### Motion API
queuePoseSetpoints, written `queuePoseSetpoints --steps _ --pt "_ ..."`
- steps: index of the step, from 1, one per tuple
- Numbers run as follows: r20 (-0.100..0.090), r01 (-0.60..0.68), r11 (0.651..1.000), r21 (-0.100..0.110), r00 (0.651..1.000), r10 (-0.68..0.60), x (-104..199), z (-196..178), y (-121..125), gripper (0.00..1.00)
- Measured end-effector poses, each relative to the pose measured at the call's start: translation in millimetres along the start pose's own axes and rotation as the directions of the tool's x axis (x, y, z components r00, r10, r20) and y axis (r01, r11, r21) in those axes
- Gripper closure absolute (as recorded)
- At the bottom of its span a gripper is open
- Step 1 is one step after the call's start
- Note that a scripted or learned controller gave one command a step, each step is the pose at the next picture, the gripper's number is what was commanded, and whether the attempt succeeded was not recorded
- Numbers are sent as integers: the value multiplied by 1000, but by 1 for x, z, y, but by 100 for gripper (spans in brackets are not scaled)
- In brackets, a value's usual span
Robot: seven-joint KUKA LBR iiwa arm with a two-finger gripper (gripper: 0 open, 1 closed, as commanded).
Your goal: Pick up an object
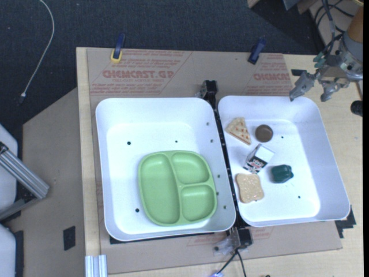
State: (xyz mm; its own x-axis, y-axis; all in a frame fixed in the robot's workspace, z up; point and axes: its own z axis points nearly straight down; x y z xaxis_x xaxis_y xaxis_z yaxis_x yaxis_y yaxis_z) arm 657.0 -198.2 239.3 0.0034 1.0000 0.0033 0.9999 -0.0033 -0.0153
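Nearest the camera, the left bin (109, 154) holds a green three-compartment plate (176, 186) lying flat toward its front edge, a little right of centre. In the right bin (323, 172), close to the front-left corner and just beside the wall shared with the left bin, lies a slice of toast (249, 187). Slightly farther in, near the middle, sits a dark green object (281, 173), perhaps a toy pepper, though its shape is hard to read. Just left of it a small white box (258, 158) with printed sides lies tilted. Toward the back-left corner rests a tan wedge (239, 130) like a sandwich or cheese piece, and beside it a round brown disc (264, 133). Beyond the right bin's back-right corner, the gripper (315, 89) hangs above the rim with its two fingers spread apart, grasping nothing, well apart from all the objects.
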Motion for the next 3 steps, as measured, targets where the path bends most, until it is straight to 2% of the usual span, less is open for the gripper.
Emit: queuePoseSetpoints --steps 1,2,3 --pt "3 4 1000 -15 1000 -4 1 -10 2 0" --pt "2 3 1000 -10 1000 -3 -4 50 -2 0" --pt "2 5 1000 -10 1000 -5 0 94 3 0"
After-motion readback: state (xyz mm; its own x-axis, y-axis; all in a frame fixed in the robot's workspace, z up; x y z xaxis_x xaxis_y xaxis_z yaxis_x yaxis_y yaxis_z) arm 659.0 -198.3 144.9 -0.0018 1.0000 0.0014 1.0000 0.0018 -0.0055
